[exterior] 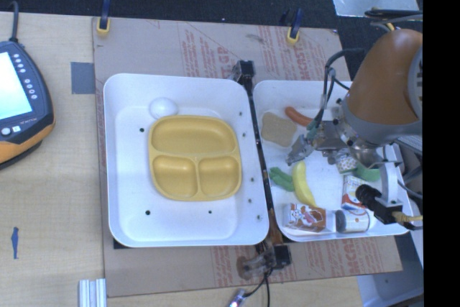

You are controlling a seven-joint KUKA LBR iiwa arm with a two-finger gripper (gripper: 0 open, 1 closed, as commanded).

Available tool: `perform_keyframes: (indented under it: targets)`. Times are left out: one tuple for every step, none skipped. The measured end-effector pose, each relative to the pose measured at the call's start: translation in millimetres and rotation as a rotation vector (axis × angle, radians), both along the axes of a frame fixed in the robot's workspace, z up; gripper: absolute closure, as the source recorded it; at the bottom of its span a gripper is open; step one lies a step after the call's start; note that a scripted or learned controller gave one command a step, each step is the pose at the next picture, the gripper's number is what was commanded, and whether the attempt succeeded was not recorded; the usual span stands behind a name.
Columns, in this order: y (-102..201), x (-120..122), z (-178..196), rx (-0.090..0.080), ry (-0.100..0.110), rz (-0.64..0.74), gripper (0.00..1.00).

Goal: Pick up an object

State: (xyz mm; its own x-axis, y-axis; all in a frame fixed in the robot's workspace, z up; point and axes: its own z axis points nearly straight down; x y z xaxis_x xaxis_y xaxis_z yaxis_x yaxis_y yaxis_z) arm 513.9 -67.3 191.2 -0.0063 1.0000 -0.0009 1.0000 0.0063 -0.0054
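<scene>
My gripper (302, 149) hangs low over the middle of the right bin (282, 91), reaching in from the right. Its tip is just right of a tan square piece (277, 129) and just above a yellow banana (303, 185). An orange sausage (296, 113) lies behind it, and a green piece (282, 178) lies left of the banana. I see nothing between gripper and bin floor that it holds.
A printed packet (307, 216) and a small white jar (353, 221) lie along the right bin's front edge, and another green thing (369, 172) sits at its right. The left bin (122, 154) holds a yellow divided plate (194, 157) and a white egg (163, 108). A tablet (18, 93) lies at far left.
</scene>
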Motion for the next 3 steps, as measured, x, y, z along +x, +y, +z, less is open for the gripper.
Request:
perform_keyframes:
  targets:
    - [-6,-21,0,0.000,-0.001,0.000,0.00]
    - [-38,-5,-100,0.001,0.001,-0.001,0.00]
    - [-39,-4,-90,-0.001,0.002,0.004,1.00]
